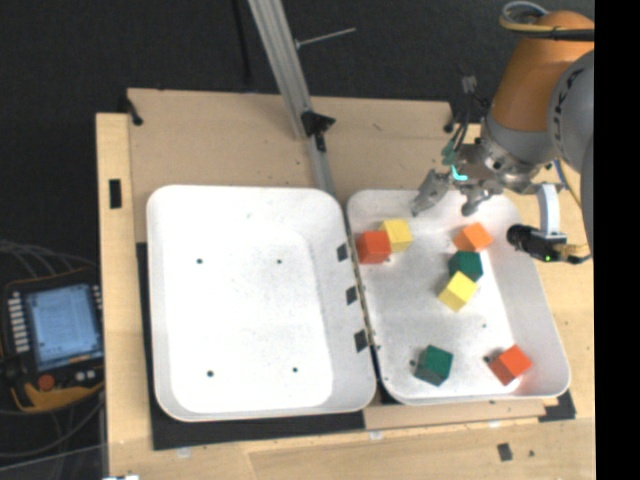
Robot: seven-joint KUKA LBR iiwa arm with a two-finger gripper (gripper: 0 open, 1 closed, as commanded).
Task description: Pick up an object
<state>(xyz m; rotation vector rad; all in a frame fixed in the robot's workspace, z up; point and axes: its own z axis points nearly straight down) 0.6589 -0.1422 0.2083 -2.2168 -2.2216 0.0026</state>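
White plastic forms both bins on the bench [250, 128]. I see the left bin [250, 298] bare except for a few dark specks on its floor. The right bin [400, 308] holds seven blocks.

Block positions, by the right bin's edges and corners:
- A red block [373, 246] sits against the left edge near the far-left corner, touching a yellow block [397, 232] just behind it.
- An orange block [473, 236] lies toward the far-right corner.
- A green block [466, 264] lies just in front of the orange one, touching a second yellow block [458, 291].
- A second green block [433, 364] sits near the front edge.
- A second orange block [510, 364] sits in the front-right corner.

I read the gripper [450, 196] above the far edge of the right bin, with its two fingers spread apart and nothing between them. The nearest block is the orange one by the far-right corner, just in front of the right finger [472, 204] and not touching it. The grey arm [535, 88] with its orange band enters from the right.
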